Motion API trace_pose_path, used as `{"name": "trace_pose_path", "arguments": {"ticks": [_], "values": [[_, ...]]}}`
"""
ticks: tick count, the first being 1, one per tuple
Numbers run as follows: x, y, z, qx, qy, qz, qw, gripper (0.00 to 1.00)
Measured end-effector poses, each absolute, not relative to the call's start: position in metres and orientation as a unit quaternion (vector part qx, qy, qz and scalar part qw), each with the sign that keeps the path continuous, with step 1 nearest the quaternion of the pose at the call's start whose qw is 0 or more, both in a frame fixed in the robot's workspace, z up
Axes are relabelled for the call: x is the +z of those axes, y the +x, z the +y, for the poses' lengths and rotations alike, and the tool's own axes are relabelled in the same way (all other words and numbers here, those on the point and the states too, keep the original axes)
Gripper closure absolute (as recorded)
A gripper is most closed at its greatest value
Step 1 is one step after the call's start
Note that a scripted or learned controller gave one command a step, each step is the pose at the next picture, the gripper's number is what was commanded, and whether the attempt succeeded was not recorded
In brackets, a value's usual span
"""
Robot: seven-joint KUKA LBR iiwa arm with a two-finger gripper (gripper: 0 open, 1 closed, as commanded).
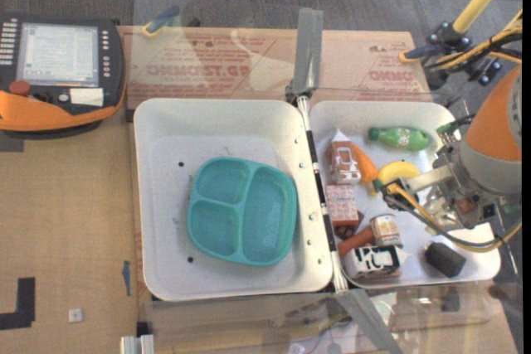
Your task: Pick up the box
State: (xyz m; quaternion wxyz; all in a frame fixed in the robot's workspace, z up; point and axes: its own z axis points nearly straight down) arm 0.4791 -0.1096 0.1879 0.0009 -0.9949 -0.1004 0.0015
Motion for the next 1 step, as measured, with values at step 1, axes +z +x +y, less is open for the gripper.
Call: {"name": "trace_pose_path", "arguments": {"ticks": [1], "values": [[0.0867, 0.4856, -0.0968, -0.0021, -0.995, -0.100, 0.001, 1.00]]}}
